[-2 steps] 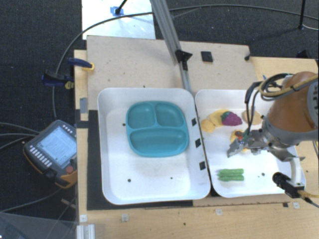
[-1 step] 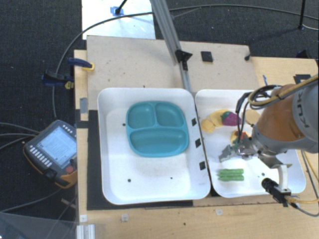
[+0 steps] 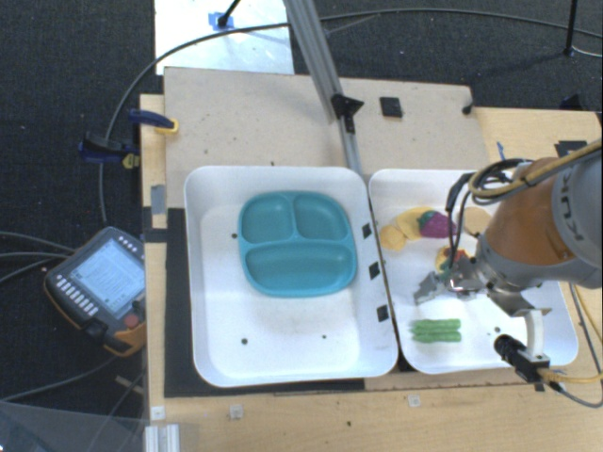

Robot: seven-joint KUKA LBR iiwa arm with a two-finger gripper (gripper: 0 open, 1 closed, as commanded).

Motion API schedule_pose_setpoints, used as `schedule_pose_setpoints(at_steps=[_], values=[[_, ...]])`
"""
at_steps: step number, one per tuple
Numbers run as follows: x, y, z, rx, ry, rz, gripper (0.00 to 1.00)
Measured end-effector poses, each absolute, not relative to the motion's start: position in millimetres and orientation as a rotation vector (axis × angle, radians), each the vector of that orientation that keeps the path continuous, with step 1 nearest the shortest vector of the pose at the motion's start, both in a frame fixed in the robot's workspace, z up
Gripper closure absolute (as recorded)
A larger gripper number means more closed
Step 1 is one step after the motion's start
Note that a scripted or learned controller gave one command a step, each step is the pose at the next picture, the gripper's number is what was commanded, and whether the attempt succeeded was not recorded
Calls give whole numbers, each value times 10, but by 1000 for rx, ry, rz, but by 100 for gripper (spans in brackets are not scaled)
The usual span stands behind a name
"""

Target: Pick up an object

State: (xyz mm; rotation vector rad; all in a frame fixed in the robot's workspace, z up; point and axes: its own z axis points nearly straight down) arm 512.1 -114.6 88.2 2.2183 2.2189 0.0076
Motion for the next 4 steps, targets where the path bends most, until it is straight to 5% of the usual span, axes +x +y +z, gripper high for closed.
schedule_pose_setpoints(at_steps=[1,4], values=[[5146,-1135,1002,2213,2218,16,100],[5222,-1263,2370,2212,2223,5,100]])
